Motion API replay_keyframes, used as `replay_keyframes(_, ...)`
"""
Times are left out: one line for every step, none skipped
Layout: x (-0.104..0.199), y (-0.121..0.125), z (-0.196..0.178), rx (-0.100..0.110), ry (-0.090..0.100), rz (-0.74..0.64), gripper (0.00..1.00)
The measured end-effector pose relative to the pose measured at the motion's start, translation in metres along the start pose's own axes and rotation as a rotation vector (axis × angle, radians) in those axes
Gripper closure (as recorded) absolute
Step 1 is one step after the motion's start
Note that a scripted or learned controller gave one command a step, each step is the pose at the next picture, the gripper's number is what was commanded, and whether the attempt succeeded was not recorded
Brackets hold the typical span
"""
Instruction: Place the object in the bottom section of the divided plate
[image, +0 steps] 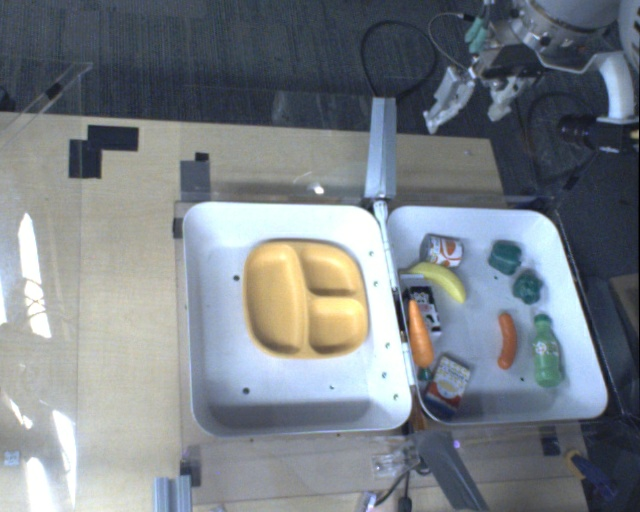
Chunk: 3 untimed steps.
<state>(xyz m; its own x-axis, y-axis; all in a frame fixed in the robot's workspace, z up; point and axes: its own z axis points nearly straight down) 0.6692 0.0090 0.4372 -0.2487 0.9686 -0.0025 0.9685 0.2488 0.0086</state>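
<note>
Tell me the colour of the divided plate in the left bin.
The divided plate is a plain yellow, with no pattern; the camera view shows it best.

Two shallow white bins sit side by side on the bench: the left bin (205, 330) holds one yellow divided plate (305, 297) with three sections. The right bin (575, 300) holds nine items: one banana (441, 280), one carrot (420, 334), one sausage (507, 340), one green bottle (545, 351), two dark green vegetables, one farther (505, 256) and one nearer (527, 288), one small can (442, 249), one black packet (422, 303) and one printed carton (448, 382) at the near edge
</note>
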Motion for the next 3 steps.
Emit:
replay_keyframes(-0.046, -0.012, 0.001, 0.001, 0.0, -0.14, 0.0)
replay_keyframes(-0.044, -0.01, -0.012, -0.008, -0.004, -0.148, 1.0)
replay_keyframes(-0.044, -0.01, -0.012, -0.007, -0.004, -0.148, 0.0)
